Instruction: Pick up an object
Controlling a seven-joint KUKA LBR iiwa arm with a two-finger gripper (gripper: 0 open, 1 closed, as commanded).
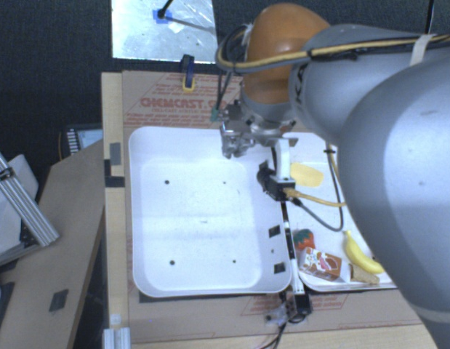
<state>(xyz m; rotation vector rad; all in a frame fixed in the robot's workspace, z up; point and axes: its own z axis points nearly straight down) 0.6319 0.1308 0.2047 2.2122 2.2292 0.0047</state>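
Observation:
My gripper (pixel 232 150) hangs over the far right corner of the left bin (pixel 148 217), just above its floor. Nothing shows between its tips. The grey arm with its orange band covers much of the right bin (pixel 312 278). In the right bin lie a yellow flat piece (pixel 307 174) near the divider, a banana (pixel 360 257) at the near right, a red and white snack packet (pixel 321 263), and a small red and green thing (pixel 303 236) beside the packet.
The two bins sit on a cardboard sheet (pixel 174 100) with red lettering. A blue and yellow clamp (pixel 187 73) stands at the sheet's far edge. A metal frame (pixel 21 202) leans at the left, off the bench.

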